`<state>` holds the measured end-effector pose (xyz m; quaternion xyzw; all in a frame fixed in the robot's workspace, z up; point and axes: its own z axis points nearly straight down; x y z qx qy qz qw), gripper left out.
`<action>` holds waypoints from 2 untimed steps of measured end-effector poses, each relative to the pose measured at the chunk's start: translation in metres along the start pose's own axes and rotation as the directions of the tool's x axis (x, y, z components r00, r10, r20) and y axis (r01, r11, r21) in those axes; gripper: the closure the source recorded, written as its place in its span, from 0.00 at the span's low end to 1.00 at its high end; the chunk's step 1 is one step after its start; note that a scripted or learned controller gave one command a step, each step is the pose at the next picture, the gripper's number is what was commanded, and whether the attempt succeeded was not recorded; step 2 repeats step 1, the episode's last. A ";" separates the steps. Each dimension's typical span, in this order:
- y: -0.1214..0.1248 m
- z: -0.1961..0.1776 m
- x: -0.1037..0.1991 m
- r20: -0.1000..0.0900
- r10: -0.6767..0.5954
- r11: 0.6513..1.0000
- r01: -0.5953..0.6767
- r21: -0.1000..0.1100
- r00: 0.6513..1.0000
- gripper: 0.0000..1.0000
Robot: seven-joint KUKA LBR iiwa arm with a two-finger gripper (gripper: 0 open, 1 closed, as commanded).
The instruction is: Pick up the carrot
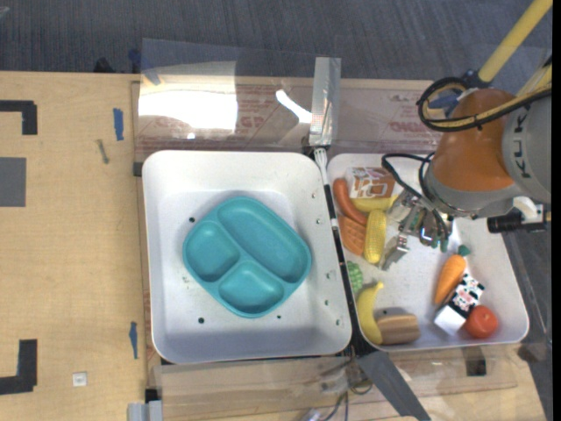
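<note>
The carrot [449, 277] is orange with a small green top. It lies tilted in the right part of the right bin [513, 274], its green end pointing up and to the right. My gripper [410, 232] hangs over the middle of that bin, below the orange wrist band. It is to the left of the carrot and a little higher in the view, apart from it. Nothing is visibly held in the gripper.
Left of the gripper lie a yellow corn cob [375, 235], an orange piece [352, 232], a sausage [344, 198] and a small carton [371, 183]. A cow-patterned box [461, 303] and a tomato [481, 321] sit just below the carrot. A banana [368, 312] and a bread piece [400, 327] are at the front. The left bin [166, 191] holds a teal divided plate [247, 254].
</note>
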<state>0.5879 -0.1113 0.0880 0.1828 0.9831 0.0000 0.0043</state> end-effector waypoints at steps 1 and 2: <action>-0.079 -0.001 0.053 -0.005 0.037 0.999 -0.037 0.004 0.999 0.00; -0.079 -0.001 0.053 -0.005 0.037 0.999 -0.037 0.004 0.999 0.00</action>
